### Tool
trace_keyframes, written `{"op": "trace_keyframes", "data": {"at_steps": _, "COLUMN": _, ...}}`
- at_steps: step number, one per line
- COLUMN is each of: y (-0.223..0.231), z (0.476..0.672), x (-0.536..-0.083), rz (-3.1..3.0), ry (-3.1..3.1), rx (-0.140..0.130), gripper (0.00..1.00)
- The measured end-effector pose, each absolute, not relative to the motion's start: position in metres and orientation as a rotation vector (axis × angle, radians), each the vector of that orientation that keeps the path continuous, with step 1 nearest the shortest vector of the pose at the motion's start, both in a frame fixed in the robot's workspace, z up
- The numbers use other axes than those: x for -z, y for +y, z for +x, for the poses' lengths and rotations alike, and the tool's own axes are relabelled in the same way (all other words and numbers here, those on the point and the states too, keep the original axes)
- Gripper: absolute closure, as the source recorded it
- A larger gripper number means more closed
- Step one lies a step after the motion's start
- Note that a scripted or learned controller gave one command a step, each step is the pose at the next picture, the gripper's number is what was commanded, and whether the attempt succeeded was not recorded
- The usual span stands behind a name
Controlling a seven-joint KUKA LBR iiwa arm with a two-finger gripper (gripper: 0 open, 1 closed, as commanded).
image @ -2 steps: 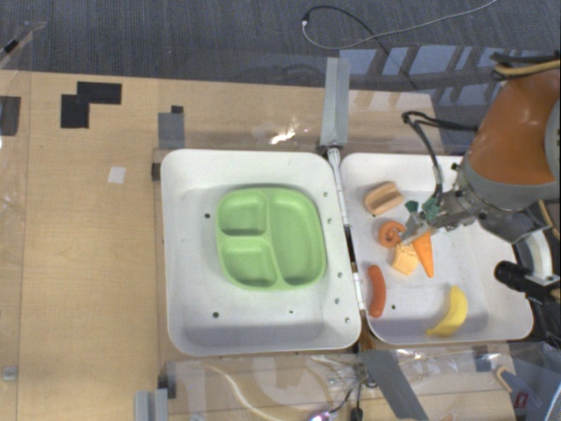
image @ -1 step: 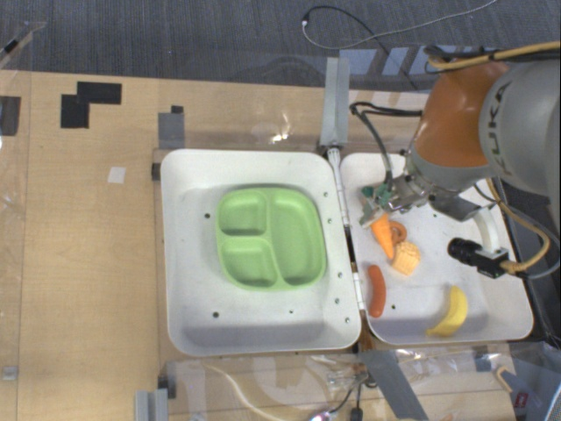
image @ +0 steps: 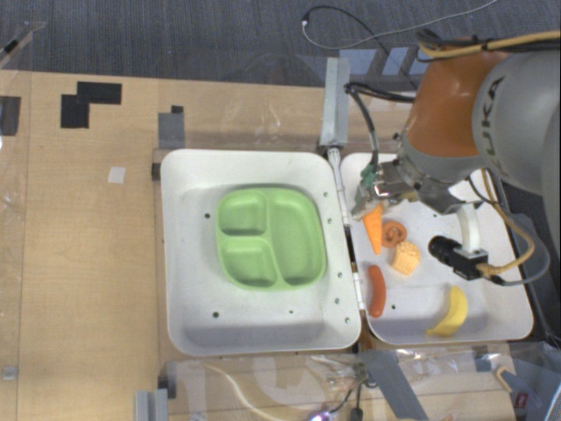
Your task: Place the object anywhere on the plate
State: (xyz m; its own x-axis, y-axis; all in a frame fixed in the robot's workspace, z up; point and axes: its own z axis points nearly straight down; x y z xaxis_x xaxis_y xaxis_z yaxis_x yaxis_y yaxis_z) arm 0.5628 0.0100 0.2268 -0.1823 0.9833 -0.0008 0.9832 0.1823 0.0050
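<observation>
**Q:** Where was the claw, and what was it doing?

**A:** The claw [image: 372,189] hung low over the far left corner of the right bin [image: 517,323], under the grey arm's orange band. Whether its fingers were open or closed could not be told from above; the wrist hid them. Nothing could be seen between them.

**Q:** What lay closest to it?

**A:** An orange carrot [image: 374,229] lay just below the claw, toward the camera, its long axis running away from the claw and its narrow tip pointing nearer the viewer. The claw's tip looked close to the carrot's thick end, but contact could not be confirmed. Just right of the carrot were a round orange slice [image: 394,232] and a pale yellow chunk [image: 405,258]. Farther out lay a red sausage [image: 377,289] and a banana [image: 449,312].

**Q:** And the plate?

**A:** The green divided plate [image: 267,237] lay to the claw's left, in the left bin [image: 188,323], across the two bins' touching walls.
</observation>
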Motion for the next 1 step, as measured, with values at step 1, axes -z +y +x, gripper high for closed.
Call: {"op": "trace_keyframes", "data": {"at_steps": 1, "y": 0.0100, "z": 0.5628, "x": -0.2267, "rz": 2.006, "ry": 2.413, "rx": -0.005, "gripper": 0.00}}
